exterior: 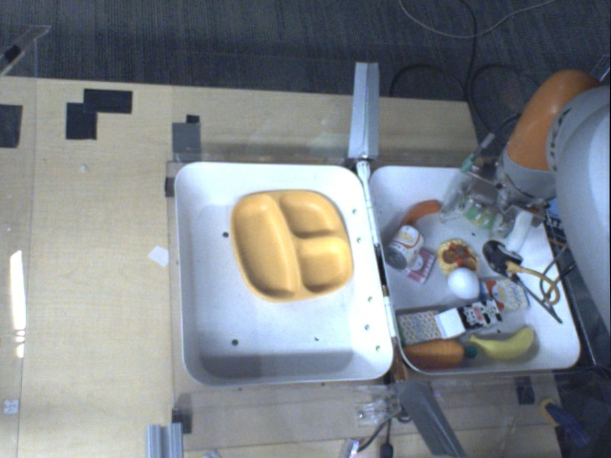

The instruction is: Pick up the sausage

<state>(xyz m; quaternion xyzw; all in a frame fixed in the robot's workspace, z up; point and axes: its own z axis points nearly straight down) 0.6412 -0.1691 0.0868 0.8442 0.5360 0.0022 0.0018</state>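
Observation:
The sausage [421, 211], a short reddish-orange piece, lies tilted in the back left part of the right bin [382, 194]. My gripper [480, 203] hangs over the back of that bin, a little to the right of the sausage and apart from it. Its tip is blurred against the clutter below it. Nothing shows in its grasp.
A yellow divided plate [291, 243] sits in the left bin [205, 303]. The right bin also holds a small can [406, 242], a white egg [463, 282], a banana [502, 344], an orange carrot-like piece [435, 353], a spoon [501, 256] and small packets.

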